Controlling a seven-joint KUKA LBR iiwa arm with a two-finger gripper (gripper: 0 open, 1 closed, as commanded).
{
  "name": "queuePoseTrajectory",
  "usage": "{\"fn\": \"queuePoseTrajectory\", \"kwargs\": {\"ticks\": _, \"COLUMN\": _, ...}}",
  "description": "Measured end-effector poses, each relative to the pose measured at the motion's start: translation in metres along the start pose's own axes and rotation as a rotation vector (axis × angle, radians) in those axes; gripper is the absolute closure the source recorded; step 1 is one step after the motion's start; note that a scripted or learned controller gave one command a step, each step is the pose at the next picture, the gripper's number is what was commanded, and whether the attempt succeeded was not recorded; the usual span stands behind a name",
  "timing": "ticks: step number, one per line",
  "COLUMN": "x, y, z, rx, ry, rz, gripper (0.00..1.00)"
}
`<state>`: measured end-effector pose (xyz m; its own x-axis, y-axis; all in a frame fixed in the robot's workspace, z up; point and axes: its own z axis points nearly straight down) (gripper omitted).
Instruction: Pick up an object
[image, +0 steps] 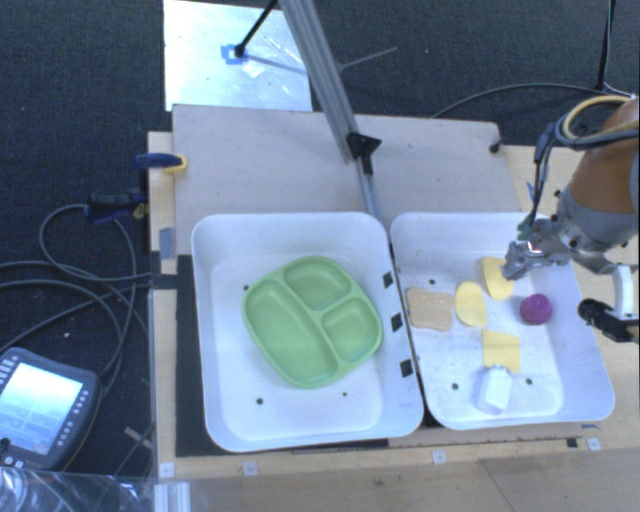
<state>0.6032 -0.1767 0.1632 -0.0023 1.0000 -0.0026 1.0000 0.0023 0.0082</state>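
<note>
gripper (522, 256) low over yellow piece (493, 277), perhaps touching

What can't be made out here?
- gripper: finger state unreadable, too small and blurred.
- yellow piece under it: near edge covered by the gripper, contact unclear.
- arm: cut off by the right edge.
- white object: too blurred to identify.

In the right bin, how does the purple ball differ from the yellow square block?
The purple ball is round and dark purple; the yellow square block is flat, with straight edges, and pale yellow. The ball looks smaller than the block. The ball lies nearer the gripper, while the block lies nearer the bin's front, just above a white object. Both rest in the right bin.
</note>
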Motion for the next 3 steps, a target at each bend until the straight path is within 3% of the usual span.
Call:
{"fn": "queuePoseTrajectory", "kwargs": {"ticks": 2, "x": -0.004, "y": -0.002, "z": -0.07, "rx": 0.003, "ry": 0.001, "rz": -0.002, "gripper": 1.0}}
{"fn": "queuePoseTrajectory", "kwargs": {"ticks": 3, "x": 0.053, "y": 0.019, "z": -0.077, "rx": 0.004, "ry": 0.004, "rz": -0.01, "gripper": 1.0}}
